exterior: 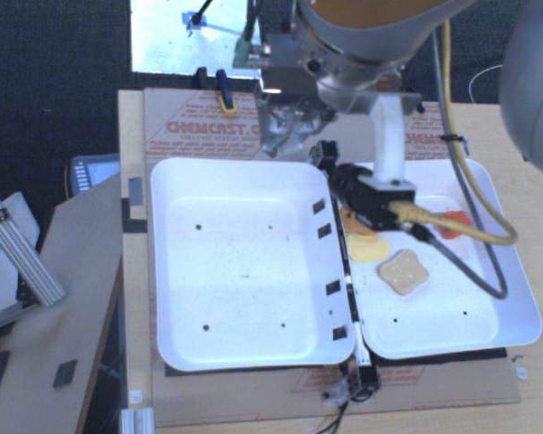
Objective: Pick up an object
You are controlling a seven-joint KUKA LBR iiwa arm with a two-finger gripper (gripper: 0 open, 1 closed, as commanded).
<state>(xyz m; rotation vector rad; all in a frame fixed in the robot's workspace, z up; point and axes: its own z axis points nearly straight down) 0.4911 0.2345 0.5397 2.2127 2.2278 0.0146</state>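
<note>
Pale wooden bench (90, 269) underneath, a cardboard sheet (199, 129) with red lettering on top of it, and two white bins side by side on that. The grey arm (371, 16) looms large over the far edge, orange band up high. The left bin (244, 269) shows bare white floor with a few dark dots. All the pickings sit in the right bin (475, 319).

The gripper (288, 132) hangs over the cardboard just beyond the far rim of the left bin, well apart from any object. It is a blur of metal from this angle, so whether it is spread or closed cannot be told. Nothing is seen in it.

Now the likeliest target: a tan slab (404, 272) shaped like a slice of toast, lying flat on the right bin's floor, near its left wall and free on all sides. It looks light and fairly stiff, probably a toy, matte enough not to slip. Being low, it wants a pinch across two opposite edges, coming straight down. It is nearly square, so no real long axis; it sits turned a little, one corner towards the bin's near right.

Just beyond it lies a yellow piece (369, 250), thin and flat, its far side hidden, long axis roughly left to right. Harder to get under, that one. Smallest, an orange piece (454, 226) by the far right, partly behind a cable; shape unclear.
</note>
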